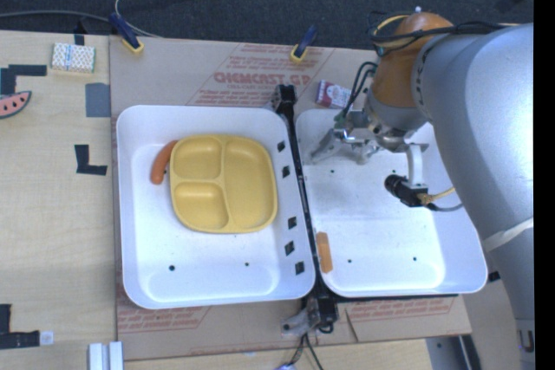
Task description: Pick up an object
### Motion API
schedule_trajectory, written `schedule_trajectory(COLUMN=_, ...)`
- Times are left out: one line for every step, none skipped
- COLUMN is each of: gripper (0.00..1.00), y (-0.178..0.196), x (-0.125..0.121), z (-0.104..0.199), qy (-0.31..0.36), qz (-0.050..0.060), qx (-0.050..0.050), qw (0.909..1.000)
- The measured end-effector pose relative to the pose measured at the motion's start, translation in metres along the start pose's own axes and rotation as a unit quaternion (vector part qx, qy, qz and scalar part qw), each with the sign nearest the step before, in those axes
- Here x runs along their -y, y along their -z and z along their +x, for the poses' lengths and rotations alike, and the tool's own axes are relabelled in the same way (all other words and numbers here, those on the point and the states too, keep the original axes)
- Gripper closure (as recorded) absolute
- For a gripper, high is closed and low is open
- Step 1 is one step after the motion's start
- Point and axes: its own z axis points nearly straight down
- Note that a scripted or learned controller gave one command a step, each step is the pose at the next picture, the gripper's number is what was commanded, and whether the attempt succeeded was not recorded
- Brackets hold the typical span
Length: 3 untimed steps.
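Note:
My gripper [345, 152] hangs over the back left part of the right bin [434, 273], close to the divider between the bins. It is open and nothing sits between its fingers. A small orange piece [323, 252] lies at the right bin's front left, against the divider and well in front of the gripper. In the left bin [139, 273] a yellow divided plate [224, 183] lies flat, with an orange sausage-shaped piece [159, 162] tucked against its left edge.
A small red and white packet [332, 93] lies on the cardboard just behind the right bin. Yellow clamps [303, 47] hold the cardboard's back edge. The grey arm [486, 126] covers the right bin's right side. A black cable fitting [406, 189] hangs beside the wrist.

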Motion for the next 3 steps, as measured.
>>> schedule_trajectory(gripper=1.00, y=0.010, x=0.000, z=0.000, qy=0.000, qz=0.000, qx=0.001, qw=1.0000)
schedule_trajectory(gripper=1.00, y=0.099, x=0.062, z=0.052, qy=0.000, qz=0.001, qx=-0.001, qw=1.0000)
schedule_trajectory(gripper=1.00, y=0.099, x=0.069, z=0.095, qy=0.001, qz=0.002, qx=-0.001, qw=1.0000)
